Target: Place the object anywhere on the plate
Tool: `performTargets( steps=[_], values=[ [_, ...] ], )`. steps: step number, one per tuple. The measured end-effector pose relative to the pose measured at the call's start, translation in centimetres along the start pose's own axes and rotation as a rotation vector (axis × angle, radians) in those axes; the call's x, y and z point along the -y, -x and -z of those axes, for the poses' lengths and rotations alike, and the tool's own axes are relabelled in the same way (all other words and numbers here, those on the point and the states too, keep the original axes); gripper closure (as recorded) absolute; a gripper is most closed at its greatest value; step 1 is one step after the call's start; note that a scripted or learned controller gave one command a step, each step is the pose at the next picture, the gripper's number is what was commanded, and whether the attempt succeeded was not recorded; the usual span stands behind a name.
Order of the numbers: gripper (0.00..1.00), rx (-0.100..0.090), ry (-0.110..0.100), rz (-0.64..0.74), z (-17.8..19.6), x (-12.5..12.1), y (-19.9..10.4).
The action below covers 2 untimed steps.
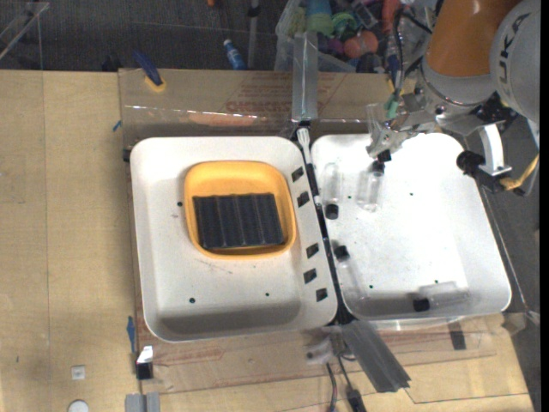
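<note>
Camera view, looking down at a slant on both bins. My arm, grey with its orange band, reaches in from the view's right, and the gripper hangs over the far part of the right bin, close to that bin's back rim. At this angle I cannot tell whether the gripper is apart or together, and I see nothing clamped in it. The task's thing, a dark ribbed object, lies well apart from the gripper, away toward the view's left and nearer the camera, across the divider between the bins. It rests flat in the yellow plate, whose rim shows on all sides of it, and the plate sits in the left bin. Just below the gripper, nearer the camera, a small clear item lies on the right bin's floor, apart from the gripper. A second clear item with a black end lies farther from the gripper, by the near rim of the same bin. Behind the gripper, beyond the bench, stands a crate of coloured toys.
</note>
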State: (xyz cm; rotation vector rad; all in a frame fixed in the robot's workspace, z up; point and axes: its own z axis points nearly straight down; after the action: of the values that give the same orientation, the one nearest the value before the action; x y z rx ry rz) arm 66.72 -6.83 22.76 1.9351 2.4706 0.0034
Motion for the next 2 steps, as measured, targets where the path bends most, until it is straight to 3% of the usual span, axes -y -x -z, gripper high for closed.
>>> performTargets(
  steps=[1, 2],
  values=[
    [1.0, -0.003, -0.004, 0.145, -0.3, -0.6, -2.6],
    [1.0, 0.001, 0.001, 0.256, 1.1, -0.8, -2.9]
  ],
)
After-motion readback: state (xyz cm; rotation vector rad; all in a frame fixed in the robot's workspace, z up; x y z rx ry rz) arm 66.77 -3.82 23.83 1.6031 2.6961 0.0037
